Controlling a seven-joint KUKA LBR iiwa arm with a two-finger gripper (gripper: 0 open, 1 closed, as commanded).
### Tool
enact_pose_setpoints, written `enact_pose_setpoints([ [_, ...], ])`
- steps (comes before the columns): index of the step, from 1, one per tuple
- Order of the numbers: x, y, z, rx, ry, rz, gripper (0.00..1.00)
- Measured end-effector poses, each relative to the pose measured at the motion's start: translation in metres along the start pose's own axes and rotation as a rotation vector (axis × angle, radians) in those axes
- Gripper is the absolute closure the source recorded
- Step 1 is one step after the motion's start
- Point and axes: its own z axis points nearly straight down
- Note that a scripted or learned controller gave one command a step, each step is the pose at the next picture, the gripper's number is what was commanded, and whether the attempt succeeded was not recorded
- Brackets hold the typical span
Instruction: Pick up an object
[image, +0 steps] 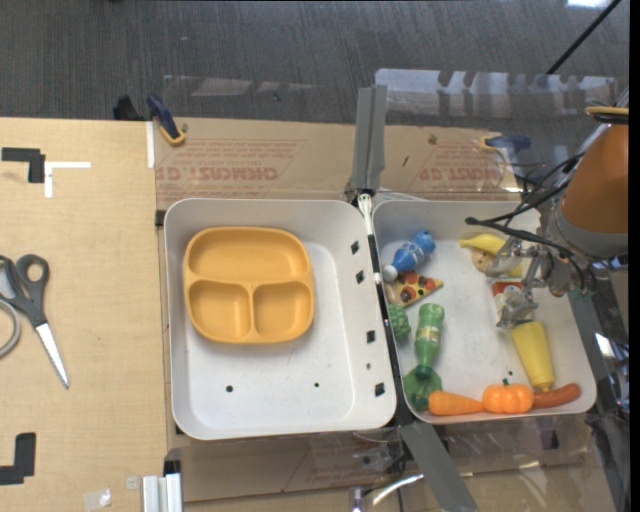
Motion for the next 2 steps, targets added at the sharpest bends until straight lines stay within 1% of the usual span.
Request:
enact_pose_setpoints([
  [1,-0.0159,0.0193,0.0,0.0,0.0,0.17,0.0],
  [2,-0.0136,0.0263,0.001,0.002,0.003,0.594,0.0],
])
